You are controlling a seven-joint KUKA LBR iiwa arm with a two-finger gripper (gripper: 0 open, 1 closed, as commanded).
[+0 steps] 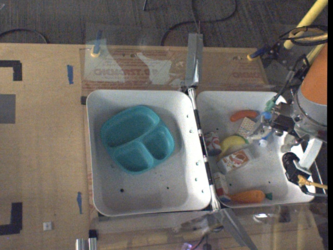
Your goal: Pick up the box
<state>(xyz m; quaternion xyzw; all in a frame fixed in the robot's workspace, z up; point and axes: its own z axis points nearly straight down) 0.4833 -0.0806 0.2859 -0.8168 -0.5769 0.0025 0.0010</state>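
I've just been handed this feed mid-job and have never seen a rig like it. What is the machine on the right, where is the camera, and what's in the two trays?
One camera looks down at a slant on a bench with two shallow white bins. The grey and orange machine at the right is a robot arm; its end effector hovers over the right bin.

The left bin holds a teal divided plate. The right bin holds toy food: a carrot, a sausage, something yellow and the small box it should pick up. The box lies on the bin floor, not held.
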